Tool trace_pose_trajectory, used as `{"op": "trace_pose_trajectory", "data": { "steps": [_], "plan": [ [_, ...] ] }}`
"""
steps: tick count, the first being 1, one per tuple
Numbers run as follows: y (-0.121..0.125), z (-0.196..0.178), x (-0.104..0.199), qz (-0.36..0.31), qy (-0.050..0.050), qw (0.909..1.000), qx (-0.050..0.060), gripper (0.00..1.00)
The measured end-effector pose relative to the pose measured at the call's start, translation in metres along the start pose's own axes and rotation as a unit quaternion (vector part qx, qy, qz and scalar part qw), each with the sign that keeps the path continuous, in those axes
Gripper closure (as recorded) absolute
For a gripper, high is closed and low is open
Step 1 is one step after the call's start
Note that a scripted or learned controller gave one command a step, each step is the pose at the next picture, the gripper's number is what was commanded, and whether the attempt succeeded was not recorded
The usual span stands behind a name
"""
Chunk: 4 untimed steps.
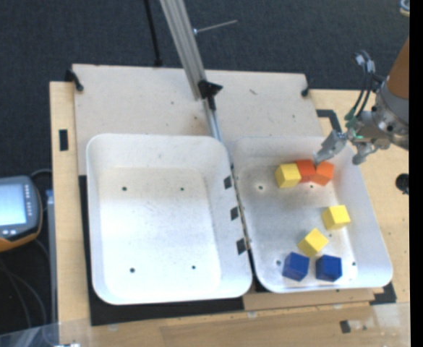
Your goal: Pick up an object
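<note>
The right bin [265,215] holds several cubes. A yellow cube [288,174] sits at its upper middle, touching two orange cubes [316,171] side by side. Lower down lie a yellow cube [336,216], another yellow cube [314,241], and two blue cubes [296,266] [329,267] near the front rim. My gripper [344,152] hangs over the bin's upper right corner, just above and to the right of the orange cubes. It is open, with one finger [328,148] slanting down toward the orange cubes and nothing between the fingers.
The left bin [160,215] lies beside the right one. A slanted metal pole [186,42] rises from the back of the bench between the bins. A small screen device [5,208] sits off the bench at the left.
</note>
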State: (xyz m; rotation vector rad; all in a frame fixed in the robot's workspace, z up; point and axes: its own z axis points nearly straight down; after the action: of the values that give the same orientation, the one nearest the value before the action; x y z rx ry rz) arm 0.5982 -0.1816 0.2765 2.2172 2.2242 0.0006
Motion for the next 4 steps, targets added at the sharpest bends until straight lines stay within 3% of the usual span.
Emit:
{"op": "trace_pose_trajectory", "data": {
  "steps": [1, 2, 3, 4],
  "plan": [
    [0.057, 0.095, 0.04, -0.001, 0.0, 1.0, 0.003, 0.0],
    [0.062, 0.094, 0.056, 0.0, -0.001, 1.0, 0.0, 0.0],
    [0.049, 0.149, 0.03, -0.001, -0.004, 0.9999, -0.013, 0.0],
    [0.048, 0.141, 0.029, 0.0, -0.003, 0.9999, -0.012, 1.0]
  ]
}}
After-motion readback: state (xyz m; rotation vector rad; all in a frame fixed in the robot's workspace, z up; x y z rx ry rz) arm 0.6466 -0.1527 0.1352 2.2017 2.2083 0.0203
